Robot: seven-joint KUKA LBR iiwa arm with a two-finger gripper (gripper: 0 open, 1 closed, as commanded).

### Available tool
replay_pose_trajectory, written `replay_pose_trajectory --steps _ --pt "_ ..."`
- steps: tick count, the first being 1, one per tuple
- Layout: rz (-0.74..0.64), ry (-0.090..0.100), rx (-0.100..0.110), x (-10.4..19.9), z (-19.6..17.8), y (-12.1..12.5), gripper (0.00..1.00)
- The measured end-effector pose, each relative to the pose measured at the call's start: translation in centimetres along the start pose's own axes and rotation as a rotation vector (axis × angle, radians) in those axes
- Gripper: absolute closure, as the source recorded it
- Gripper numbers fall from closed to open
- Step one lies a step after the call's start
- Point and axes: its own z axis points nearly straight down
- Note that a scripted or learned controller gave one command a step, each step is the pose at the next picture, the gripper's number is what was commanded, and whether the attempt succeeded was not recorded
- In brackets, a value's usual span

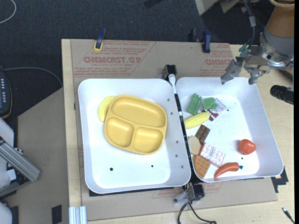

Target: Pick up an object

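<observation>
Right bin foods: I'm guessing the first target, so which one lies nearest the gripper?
The green vegetable pieces, at the bin's far left end, lie closest to the open gripper; the tomato and chilli sit at the near end.

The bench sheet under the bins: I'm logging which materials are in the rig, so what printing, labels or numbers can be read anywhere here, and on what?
"CHEMCAST GP" in red, on the brown sheet behind the left bin; last letters uncertain.
The same red print repeats behind the right bin, cut off and only partly legible.
Smaller red lines under each: too small to read.
The red-and-white packet in the right bin: print too blurred to read.
</observation>
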Motion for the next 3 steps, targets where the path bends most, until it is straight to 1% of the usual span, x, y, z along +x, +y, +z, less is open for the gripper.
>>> replay_pose_trajectory --steps 1,2,3 --pt "-0.002 -0.002 -0.01 0.0 -0.6 0.2 0.0" --pt "-0.001 0.0 -0.004 -0.2 3.8 0.5 0.0" --pt "-0.001 0.0 -0.003 -0.1 9.0 -0.6 0.0"
